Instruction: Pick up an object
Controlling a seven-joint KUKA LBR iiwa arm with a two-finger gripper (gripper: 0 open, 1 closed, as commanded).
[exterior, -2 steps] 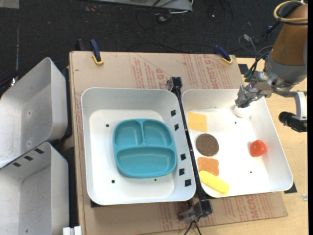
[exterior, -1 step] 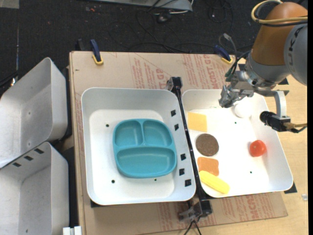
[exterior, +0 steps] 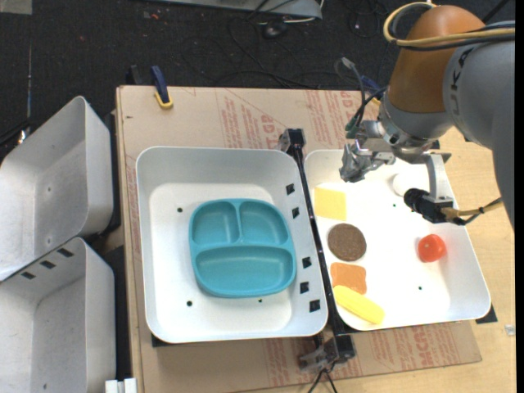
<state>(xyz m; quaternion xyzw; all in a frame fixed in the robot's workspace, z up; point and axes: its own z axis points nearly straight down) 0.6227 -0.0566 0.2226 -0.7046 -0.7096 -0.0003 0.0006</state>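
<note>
The right bin (exterior: 458, 293) holds a pale yellow square slice (exterior: 331, 202), a brown round patty (exterior: 347, 241), an orange piece (exterior: 350, 277), a yellow oblong piece (exterior: 359, 305) and a red tomato (exterior: 431, 247). A small white object (exterior: 399, 183) lies near the bin's back. My gripper (exterior: 358, 167) hangs over the back left part of the right bin, just above and behind the yellow slice. Nothing is visible between its fingers.
The left bin (exterior: 155, 178) holds a teal divided plate (exterior: 242, 246). Two empty white bins (exterior: 49, 187) lie off the bench at the left. A black divider with clamps (exterior: 307, 219) runs between the two bins.
</note>
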